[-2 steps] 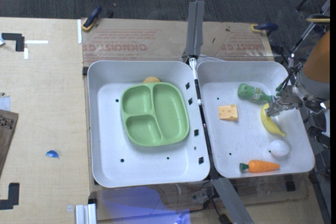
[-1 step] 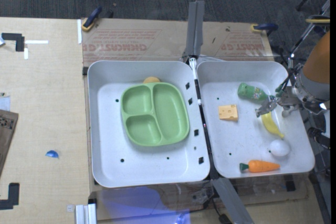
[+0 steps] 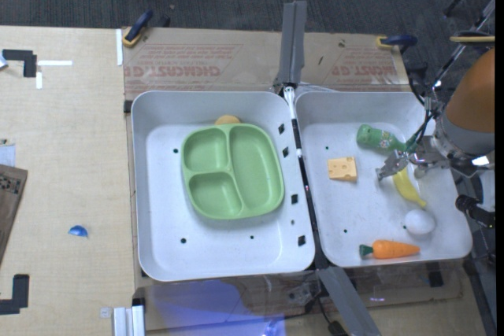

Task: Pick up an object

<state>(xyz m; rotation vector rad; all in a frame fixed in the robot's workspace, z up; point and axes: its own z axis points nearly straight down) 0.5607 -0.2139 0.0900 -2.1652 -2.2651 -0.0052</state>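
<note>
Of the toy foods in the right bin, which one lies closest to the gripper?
The banana: it lies right beside the gripper. The green bottle, cheese wedge, white egg and carrot lie farther off.

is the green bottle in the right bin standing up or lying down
Lying down. The green bottle rests on its side on the right bin's floor, its long axis running across the bin, near the back wall.

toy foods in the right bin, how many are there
5: a green bottle-like item at the back, a cheese wedge left of centre, a banana by the gripper, a white egg and a carrot at the front. The arm may hide more.
</note>
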